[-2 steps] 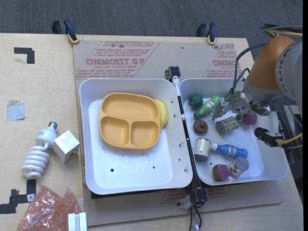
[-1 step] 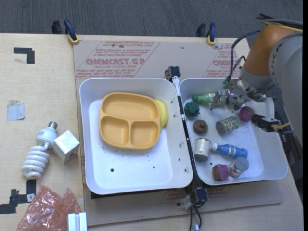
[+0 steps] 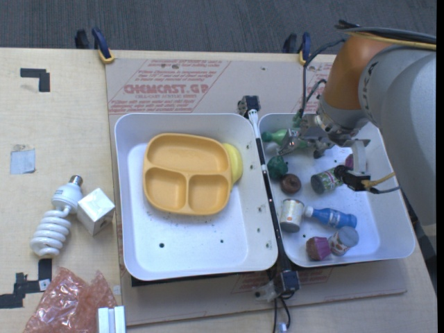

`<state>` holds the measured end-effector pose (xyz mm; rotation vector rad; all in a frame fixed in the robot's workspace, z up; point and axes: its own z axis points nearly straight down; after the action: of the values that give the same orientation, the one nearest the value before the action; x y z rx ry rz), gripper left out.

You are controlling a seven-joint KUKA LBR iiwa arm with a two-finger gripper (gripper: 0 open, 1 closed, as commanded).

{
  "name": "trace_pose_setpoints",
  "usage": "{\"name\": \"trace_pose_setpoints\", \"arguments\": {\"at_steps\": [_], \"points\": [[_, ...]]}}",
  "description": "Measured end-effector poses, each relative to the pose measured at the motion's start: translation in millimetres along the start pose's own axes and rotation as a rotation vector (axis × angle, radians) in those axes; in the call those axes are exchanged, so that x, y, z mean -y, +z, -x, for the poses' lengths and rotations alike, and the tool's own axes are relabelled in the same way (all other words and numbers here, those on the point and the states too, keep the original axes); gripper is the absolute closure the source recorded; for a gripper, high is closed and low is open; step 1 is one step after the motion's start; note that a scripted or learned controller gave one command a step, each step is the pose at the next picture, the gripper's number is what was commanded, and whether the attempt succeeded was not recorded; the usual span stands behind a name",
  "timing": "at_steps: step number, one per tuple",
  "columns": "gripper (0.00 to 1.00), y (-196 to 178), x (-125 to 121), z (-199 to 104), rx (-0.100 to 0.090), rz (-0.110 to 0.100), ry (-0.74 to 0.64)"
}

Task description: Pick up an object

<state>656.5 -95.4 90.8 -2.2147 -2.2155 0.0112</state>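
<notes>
My gripper hangs low over the far left part of the right bin, under the grey arm with its orange band. A green object lies just left of it, touching or nearly so. Another green piece and a brown round thing sit nearer the divider. A small can lies to the gripper's lower right. Further forward are a white cup, a blue bottle, a maroon cup and a grey can.
The left bin holds a yellow divided plate with a yellow object at its right edge. On the bench to the left lie a spiral light bulb, a white cube and a red mesh bag.
</notes>
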Motion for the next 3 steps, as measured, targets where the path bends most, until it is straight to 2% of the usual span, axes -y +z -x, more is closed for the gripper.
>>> {"name": "trace_pose_setpoints", "arguments": {"at_steps": [1, 2, 3], "points": [[0.00, -3, 8, 99, 0.003, 0.014, -0.001], [1.00, -13, 8, 100, 0.004, 0.014, -0.003], [1.00, -114, -1, 79, 0.003, 0.013, -0.002]]}}
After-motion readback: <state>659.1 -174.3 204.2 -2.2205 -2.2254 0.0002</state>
